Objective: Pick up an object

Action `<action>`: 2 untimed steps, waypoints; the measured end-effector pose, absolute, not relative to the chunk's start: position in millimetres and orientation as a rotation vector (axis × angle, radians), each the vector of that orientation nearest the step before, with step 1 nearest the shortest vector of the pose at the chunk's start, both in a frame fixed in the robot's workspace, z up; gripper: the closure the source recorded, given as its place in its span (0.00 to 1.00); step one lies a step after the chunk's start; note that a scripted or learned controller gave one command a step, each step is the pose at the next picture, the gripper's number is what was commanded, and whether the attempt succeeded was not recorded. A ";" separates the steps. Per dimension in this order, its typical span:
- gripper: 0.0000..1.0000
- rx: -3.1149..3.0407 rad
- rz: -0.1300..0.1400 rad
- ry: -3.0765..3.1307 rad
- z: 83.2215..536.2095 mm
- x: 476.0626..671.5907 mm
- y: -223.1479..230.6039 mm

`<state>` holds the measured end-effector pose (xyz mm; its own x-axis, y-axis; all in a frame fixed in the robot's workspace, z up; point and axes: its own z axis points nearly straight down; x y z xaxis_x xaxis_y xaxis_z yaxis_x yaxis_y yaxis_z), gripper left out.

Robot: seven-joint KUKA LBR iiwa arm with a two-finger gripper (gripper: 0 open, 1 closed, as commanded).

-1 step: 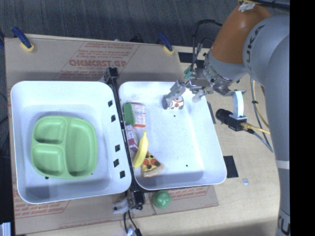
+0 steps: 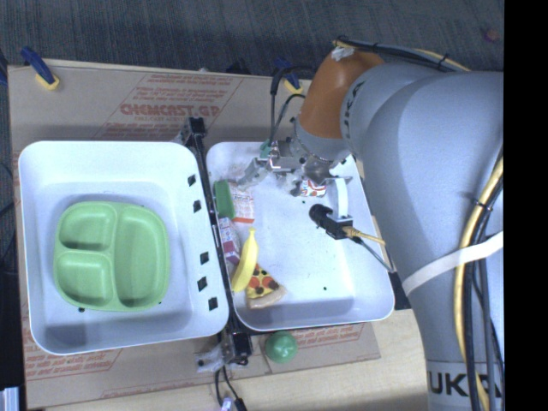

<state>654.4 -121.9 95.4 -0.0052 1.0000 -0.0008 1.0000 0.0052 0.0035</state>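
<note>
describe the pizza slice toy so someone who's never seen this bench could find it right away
Look at the right-hand shallow white bin, the one the grey arm reaches into. Along its left wall a row of small items runs toward the near corner; the last is the flat triangular toy pizza slice, with a tan crust and red and dark toppings. It lies against the lower end of the curved yellow toy banana, which is plain and long, not wedge-shaped.

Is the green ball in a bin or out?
Out. The green ball sits on the cardboard just below the right bin, outside its front rim.
</note>
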 end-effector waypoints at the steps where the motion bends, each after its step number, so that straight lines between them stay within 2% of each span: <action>1: 1.00 2.210 0.010 2.230 106.9 655.8 -119.8; 2: 1.00 2.215 0.002 2.231 193.1 657.1 -20.7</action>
<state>657.1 -20.7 193.1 -0.0072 1.0000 0.0021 1.0000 0.0072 -0.0004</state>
